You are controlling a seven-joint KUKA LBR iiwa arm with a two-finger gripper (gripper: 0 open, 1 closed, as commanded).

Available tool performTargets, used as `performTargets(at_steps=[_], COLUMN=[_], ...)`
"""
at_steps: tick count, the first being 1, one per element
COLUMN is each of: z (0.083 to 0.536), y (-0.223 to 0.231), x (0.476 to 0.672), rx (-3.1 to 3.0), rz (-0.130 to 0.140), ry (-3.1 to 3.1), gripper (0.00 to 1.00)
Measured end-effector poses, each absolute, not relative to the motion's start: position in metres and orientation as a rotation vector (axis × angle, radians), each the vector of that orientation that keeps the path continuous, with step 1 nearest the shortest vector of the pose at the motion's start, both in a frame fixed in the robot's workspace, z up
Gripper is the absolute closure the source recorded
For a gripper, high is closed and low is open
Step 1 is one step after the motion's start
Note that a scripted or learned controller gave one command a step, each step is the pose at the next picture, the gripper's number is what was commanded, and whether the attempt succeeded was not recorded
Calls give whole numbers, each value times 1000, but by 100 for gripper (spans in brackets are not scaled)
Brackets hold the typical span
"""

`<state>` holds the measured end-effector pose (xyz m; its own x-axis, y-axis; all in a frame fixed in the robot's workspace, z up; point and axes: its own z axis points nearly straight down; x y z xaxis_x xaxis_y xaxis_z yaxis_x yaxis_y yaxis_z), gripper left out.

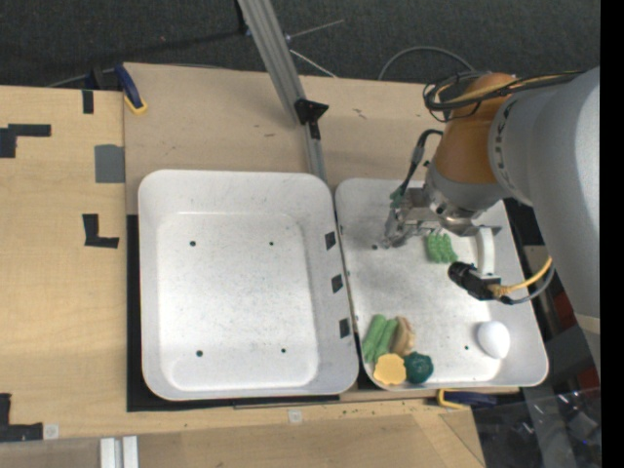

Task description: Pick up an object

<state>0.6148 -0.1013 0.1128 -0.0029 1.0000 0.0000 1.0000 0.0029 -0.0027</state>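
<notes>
Yellow piece (389, 369) at near rim, well apart from jaws (395, 234).

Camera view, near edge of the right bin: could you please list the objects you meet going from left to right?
Green pod-shaped piece → yellow round piece → dark green lump → white egg-shaped object. The tan piece overlaps its neighbours, so I left it out.

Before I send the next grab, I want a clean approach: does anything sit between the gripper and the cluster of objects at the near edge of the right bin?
Nothing visible does. The gripper hangs over the right bin; bare floor lies between it and the cluster.
</notes>
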Motion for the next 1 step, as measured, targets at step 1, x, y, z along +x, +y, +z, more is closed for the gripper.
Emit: performTargets(at_steps=[1], z=[163], y=[-92], x=[621], rx=[-2221], rz=[-4], ry=[-2226], gripper=[100])
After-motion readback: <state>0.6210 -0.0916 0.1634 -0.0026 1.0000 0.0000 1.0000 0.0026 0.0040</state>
